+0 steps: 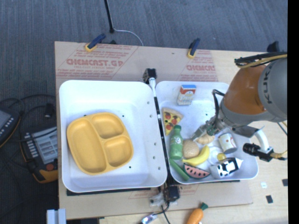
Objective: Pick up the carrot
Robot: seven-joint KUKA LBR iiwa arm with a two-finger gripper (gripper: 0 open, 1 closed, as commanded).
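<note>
The carrot (195, 215), orange with a green top, lies on the cardboard bench in front of the right bin (209, 104), outside both bins. My gripper (207, 128) is down inside the right bin, near its middle, just above a small beige item (204, 138). It is well away from the carrot, up and slightly to the right of it. The grey arm with its orange band (245, 94) reaches in from the right.
The right bin holds a small carton (187, 94), pizza slice (171, 120), green bottle (176, 142), banana (198, 157), watermelon slice (196, 171), can (227, 143) and a black-and-white toy (228, 167). A yellow divided plate (99, 141) sits in the left bin (135, 94).
</note>
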